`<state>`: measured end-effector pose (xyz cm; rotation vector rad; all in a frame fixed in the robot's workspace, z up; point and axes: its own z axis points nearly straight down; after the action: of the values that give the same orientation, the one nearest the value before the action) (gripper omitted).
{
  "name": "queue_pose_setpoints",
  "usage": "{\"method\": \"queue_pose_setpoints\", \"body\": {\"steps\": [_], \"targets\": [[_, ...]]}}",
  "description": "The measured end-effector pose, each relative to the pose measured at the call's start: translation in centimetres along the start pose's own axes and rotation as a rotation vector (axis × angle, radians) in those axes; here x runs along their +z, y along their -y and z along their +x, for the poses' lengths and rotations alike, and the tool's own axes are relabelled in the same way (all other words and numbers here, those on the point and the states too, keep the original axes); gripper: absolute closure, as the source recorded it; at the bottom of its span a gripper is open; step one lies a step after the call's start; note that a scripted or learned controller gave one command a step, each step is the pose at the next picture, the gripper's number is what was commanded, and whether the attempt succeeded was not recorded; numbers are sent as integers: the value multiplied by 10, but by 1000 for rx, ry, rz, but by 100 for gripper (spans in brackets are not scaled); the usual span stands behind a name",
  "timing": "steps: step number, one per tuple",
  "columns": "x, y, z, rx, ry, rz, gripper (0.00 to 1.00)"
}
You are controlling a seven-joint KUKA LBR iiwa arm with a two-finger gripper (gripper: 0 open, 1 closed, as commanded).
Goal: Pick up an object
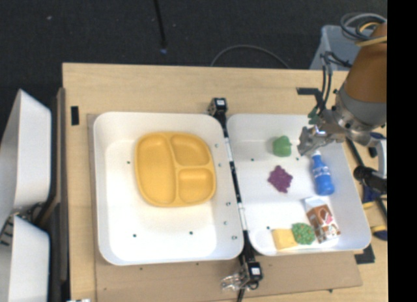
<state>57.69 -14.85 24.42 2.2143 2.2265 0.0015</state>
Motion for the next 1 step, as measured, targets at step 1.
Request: {"method": "queue_pose_setpoints", "body": {"steps": [1], "targets": [[-1, -6, 58, -3, -2, 0, 100]]}}
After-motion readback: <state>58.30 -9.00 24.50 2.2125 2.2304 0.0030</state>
